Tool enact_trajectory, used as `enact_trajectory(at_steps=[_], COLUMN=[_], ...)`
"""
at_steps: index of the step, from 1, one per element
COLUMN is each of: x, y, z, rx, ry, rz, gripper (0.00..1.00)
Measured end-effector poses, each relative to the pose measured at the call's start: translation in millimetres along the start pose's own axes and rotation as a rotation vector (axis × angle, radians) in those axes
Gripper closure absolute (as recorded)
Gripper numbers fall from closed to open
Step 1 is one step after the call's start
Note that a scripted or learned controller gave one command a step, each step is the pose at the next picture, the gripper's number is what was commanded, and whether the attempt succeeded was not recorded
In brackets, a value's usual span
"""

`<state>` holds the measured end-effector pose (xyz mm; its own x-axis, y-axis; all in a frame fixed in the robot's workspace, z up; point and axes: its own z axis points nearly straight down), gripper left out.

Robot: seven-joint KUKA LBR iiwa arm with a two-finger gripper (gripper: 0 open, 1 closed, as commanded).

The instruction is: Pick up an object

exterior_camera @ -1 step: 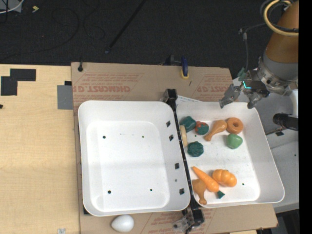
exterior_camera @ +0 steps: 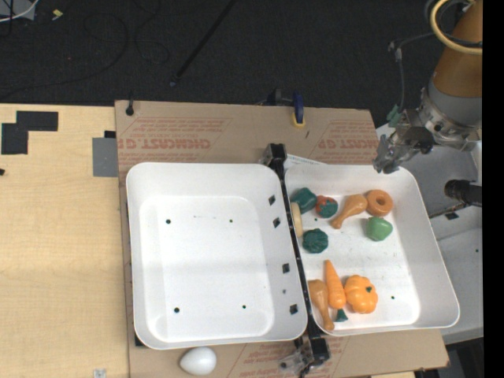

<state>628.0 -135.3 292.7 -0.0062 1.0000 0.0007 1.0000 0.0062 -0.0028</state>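
Observation:
The right bin (exterior_camera: 429, 246) holds several toy foods: an orange doughnut (exterior_camera: 379, 202), a tan drumstick (exterior_camera: 350, 209), a green pepper (exterior_camera: 379, 228), a dark green broccoli piece (exterior_camera: 315, 240), a teal piece (exterior_camera: 305, 199), a red and green piece (exterior_camera: 326, 207), a carrot (exterior_camera: 334, 283), an orange pumpkin (exterior_camera: 360, 294) and a tan piece (exterior_camera: 319, 299). My gripper (exterior_camera: 387, 161) hangs above the bin's far right corner, away from all the toys. Nothing shows between its fingers.
The left bin (exterior_camera: 150, 235) stands beside the right one, with a black divider (exterior_camera: 285, 235) between them. A white egg (exterior_camera: 197, 361) lies on the cardboard in front of the left bin. The arm (exterior_camera: 457, 69) rises at the far right.

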Motion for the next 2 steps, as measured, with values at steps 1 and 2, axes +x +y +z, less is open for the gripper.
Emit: enact_trajectory(at_steps=[1, 2], x=[71, 113], y=[3, 17], z=[97, 91], rx=[0.010, -0.001], ry=[0.004, 0.000], rz=[0.000, 0.002], gripper=[1.00, 1.00])
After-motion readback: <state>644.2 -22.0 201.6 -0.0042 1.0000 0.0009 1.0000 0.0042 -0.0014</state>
